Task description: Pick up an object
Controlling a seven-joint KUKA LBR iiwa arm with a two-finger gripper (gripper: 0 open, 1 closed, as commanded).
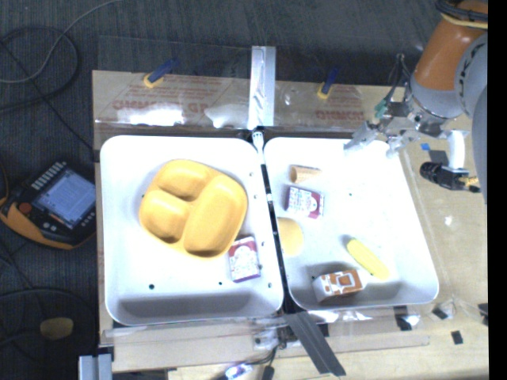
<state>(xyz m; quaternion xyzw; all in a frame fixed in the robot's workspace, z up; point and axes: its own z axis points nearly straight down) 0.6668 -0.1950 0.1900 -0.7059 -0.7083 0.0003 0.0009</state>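
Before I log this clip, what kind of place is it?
Likely a robotics lab's grasping test bench: two white bins, left and right, hold toy items like a yellow banana; a teach pendant lies on the carpet, and the arm's claw hovers at the right bin's far edge.

A handheld pendant (49, 204) with a lit screen lies on the dark floor (47, 70) left of the table (451, 236). Black cables (47, 50) loop across the floor above it. Two blue-and-yellow clamps (158, 73) (325, 88) sit at the table's far edge, by clear plastic sheeting (190, 101).
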